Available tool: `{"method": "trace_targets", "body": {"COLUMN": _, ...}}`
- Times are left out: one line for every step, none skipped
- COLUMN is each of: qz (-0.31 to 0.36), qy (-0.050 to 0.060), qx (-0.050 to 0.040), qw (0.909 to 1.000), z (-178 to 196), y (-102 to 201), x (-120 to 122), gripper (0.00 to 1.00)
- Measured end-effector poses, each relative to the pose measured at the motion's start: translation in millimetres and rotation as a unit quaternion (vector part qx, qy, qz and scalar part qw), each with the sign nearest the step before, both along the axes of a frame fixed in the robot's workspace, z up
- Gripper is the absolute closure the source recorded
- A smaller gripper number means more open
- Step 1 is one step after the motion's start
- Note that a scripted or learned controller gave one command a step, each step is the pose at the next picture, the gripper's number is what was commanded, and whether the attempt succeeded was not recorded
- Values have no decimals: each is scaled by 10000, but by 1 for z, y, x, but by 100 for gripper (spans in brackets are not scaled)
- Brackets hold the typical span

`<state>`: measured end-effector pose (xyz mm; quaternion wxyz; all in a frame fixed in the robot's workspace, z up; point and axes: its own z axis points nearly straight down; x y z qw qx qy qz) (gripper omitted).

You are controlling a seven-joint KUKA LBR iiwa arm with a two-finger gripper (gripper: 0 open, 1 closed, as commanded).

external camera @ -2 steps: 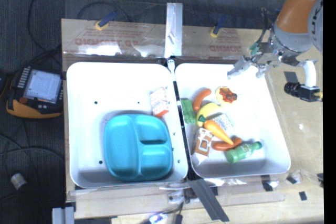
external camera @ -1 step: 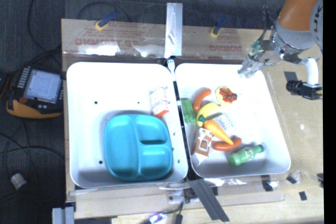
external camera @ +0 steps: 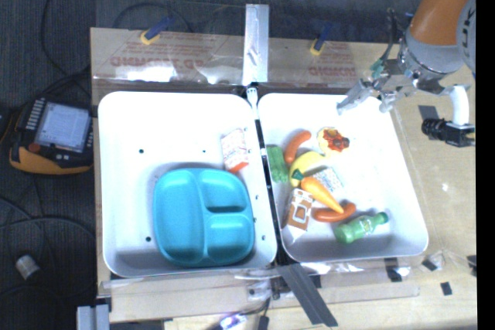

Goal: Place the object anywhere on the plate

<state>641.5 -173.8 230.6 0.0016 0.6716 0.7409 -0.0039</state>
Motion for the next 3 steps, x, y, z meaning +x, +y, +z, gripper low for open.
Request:
{"method": "trace_targets", "body": {"qz": 4, "qy": 4, "qx": -10, "qw": 10000, "z": 9, "y": 0, "x": 0, "gripper": 100}}
{"method": "trace_targets", "body": {"qz": -508, "qy": -7, "qx": 42, "qw": 9987, "z": 0, "y": 52, "x": -36, "gripper": 100}}
{"method": "trace_targets", "body": {"qz": 115, "qy": 0, "qx": 40, "qw": 9999, "z": -7, "y": 121, "x": -108, "gripper": 100}}
